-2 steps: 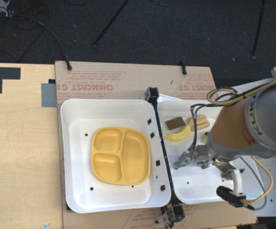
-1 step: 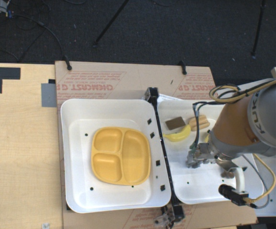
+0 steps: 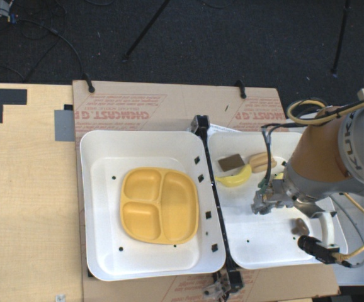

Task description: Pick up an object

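Two white bins sit on a cardboard-covered counter. Gripper (image 3: 265, 205) hangs low in the right bin (image 3: 257, 250); grip unreadable. Banana (image 3: 234, 178) lies just up-left, so a closing grasp may miss it.

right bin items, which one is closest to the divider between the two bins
The brown block, lying at the far end of the right bin. The yellow banana sits just nearer the camera and slightly farther from the divider; the tan piece lies farther right.
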### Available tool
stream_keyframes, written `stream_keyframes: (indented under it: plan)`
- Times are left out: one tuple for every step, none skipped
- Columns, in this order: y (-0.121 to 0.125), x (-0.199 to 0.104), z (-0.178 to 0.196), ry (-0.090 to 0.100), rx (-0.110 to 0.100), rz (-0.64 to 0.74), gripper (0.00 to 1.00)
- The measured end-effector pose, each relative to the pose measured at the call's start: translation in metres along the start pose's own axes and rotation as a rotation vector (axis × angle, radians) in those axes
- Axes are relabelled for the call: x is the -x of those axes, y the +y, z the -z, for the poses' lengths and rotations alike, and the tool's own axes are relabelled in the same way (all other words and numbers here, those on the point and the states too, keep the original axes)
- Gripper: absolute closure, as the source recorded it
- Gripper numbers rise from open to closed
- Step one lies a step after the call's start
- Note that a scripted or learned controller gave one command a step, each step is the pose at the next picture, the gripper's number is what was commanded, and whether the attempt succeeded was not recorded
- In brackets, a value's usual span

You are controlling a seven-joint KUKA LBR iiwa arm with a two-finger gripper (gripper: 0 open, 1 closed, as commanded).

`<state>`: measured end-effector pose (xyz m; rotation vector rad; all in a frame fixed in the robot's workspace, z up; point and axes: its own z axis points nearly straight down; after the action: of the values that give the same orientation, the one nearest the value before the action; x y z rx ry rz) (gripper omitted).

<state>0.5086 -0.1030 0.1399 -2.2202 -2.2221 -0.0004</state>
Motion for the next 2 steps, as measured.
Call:
stream_keyframes:
  plan:
    - [-0.003,-0.009,0.051,0.0,0.001,0.001,1.0]
    - [-0.002,-0.009,0.087,0.0,0.001,0.0,1.0]
